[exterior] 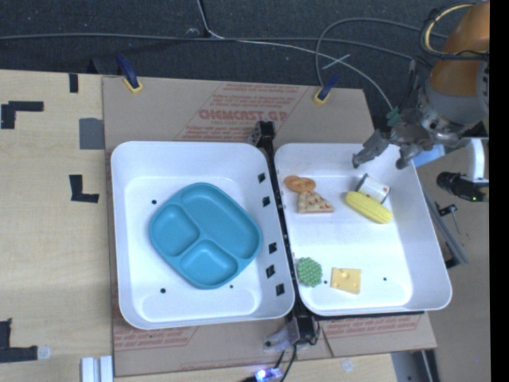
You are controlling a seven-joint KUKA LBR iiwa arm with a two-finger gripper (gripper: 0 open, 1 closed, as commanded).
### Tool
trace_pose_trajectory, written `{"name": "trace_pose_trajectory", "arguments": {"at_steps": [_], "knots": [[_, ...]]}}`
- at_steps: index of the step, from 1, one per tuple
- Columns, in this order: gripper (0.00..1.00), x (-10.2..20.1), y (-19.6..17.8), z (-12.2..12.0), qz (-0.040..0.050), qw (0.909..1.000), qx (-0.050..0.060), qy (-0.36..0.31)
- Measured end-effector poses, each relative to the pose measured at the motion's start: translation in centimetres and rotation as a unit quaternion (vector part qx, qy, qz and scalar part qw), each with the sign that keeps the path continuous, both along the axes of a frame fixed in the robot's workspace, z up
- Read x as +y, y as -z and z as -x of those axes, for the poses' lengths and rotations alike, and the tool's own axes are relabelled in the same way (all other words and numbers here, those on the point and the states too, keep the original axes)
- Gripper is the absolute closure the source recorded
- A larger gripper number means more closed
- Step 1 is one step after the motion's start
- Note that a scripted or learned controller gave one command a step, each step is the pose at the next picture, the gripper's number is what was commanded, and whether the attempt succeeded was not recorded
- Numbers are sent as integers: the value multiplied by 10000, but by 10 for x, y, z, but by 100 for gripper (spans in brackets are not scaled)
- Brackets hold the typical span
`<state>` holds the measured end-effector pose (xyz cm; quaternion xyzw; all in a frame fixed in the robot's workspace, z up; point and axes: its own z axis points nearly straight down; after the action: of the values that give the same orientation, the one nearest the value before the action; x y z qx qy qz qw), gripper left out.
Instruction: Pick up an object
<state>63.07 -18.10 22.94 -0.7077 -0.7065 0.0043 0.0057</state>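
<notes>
Two white bins sit side by side: the left bin and the right bin. There is one blue plate, one corn cob, one cheese piece, one broccoli, one pizza slice, one pretzel and one small white block.

red print runs along the far edge of the cardboard sheet under the bins. it is too blurred to read.

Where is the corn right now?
The corn lies in the right bin, near its far right side, right against a small white block and to the right of the cracker.
</notes>
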Motion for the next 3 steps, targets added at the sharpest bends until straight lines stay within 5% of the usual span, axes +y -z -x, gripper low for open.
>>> {"name": "trace_pose_trajectory", "arguments": {"at_steps": [1,3], "knots": [[0,0,-8,-3,12,10000,-65,-16],[0,6,96,-17,13,10000,-44,-23]]}}
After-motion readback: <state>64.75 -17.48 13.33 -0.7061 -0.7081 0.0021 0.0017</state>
